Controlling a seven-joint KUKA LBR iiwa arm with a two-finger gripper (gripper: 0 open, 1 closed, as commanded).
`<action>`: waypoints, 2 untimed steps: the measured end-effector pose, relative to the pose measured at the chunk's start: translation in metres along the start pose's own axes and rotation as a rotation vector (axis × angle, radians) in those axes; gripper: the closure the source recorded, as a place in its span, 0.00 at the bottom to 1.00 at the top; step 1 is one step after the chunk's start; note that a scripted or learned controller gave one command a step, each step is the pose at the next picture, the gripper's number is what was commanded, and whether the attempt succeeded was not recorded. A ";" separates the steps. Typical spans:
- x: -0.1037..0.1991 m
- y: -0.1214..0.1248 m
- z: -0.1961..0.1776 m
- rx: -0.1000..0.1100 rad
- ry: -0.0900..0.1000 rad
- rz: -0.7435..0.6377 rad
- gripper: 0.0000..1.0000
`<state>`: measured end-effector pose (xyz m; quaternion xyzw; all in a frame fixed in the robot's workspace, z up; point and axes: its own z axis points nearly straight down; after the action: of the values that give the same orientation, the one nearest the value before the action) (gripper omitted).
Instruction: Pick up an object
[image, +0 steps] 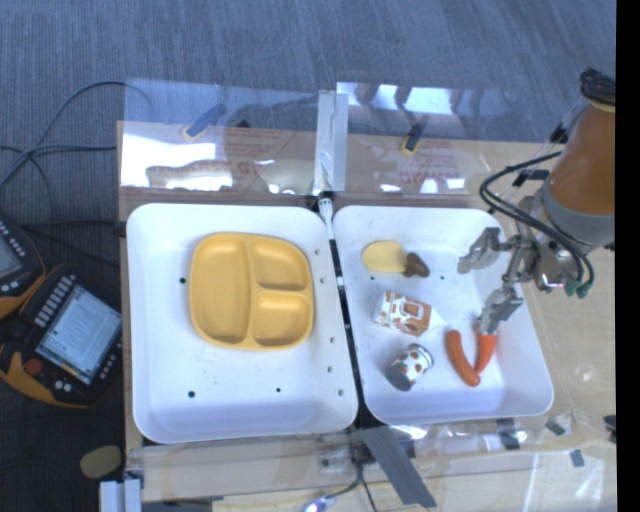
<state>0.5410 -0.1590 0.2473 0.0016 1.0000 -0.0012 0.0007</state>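
My gripper (490, 283) hangs over the right side of the right bin (530, 392), open, with nothing between its fingers. One fingertip (498, 310) sits just above an orange V-shaped carrot-like toy (466, 360) near the bin's front right. To the left of it lie a small round grey and white cup-like item (408, 365) and a white and brown printed carton (402, 313). A yellow toy with a brown tip (388, 258) lies towards the back of the bin.
The left bin (160, 400) holds a yellow divided tray (250, 290). A raised divider (340, 300) separates the two bins. Cables trail from the arm's wrist (520, 190) at the right. A handheld controller (60, 335) lies off the bench at the left.
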 end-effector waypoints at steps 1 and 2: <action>0.022 0.013 0.114 0.000 -0.005 0.152 0.00; 0.026 0.012 0.133 0.006 -0.050 0.137 0.00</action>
<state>0.5156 -0.1471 0.1142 0.0701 0.9972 -0.0043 0.0259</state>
